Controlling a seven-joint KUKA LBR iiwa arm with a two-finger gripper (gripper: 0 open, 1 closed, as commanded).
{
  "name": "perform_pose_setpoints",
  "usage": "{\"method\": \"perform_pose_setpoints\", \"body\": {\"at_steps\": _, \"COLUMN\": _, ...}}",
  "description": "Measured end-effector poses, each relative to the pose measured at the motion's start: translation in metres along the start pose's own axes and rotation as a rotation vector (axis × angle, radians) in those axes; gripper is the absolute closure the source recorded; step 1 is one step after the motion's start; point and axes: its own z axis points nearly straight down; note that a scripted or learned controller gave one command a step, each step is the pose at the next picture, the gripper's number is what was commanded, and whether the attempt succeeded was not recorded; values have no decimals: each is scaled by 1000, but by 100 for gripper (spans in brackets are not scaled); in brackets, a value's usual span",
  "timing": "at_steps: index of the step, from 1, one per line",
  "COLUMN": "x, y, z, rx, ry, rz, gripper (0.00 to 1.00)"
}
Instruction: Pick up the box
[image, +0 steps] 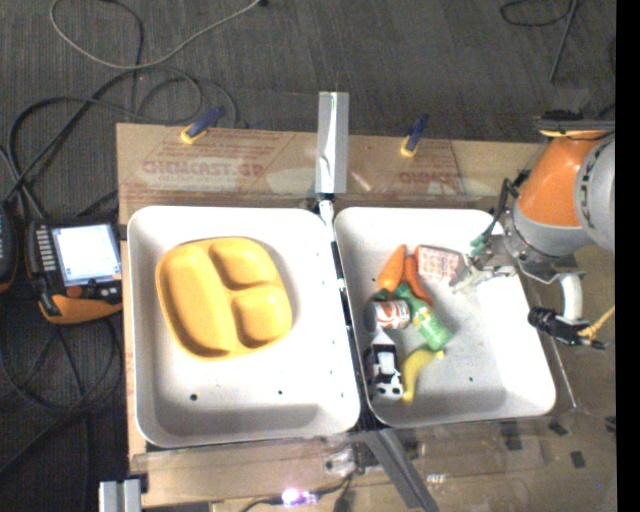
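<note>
The box (438, 262) is small and pinkish with a printed pattern. It lies flat near the back of the right bin (500, 380), just right of an orange carrot (392, 268). My gripper (472, 268) hangs low over the bin just right of the box, close to its right edge, reaching in from the right under the arm's orange band (560, 190). I see nothing between its tips.
Left of the box lie a red-and-white can (393, 313), a green bottle (430, 326), a banana (420, 366) and a black-and-white cow toy (385, 372). The left bin (150, 400) holds a yellow compartment tray (227, 295). A handheld device (80, 262) sits off the bench's left side.
</note>
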Motion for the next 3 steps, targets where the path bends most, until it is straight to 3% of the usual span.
{"method": "perform_pose_setpoints", "body": {"at_steps": 1, "x": 1, "y": 0, "z": 0, "rx": 1, "ry": 2, "rz": 0, "gripper": 0}}
{"method": "perform_pose_setpoints", "body": {"at_steps": 2, "x": 4, "y": -33, "z": 12, "rx": -25, "ry": -1, "rz": -7, "gripper": 0}}
{"method": "perform_pose_setpoints", "body": {"at_steps": 3, "x": -2, "y": 21, "z": -53, "rx": -2, "ry": -8, "rz": 18, "gripper": 0}}
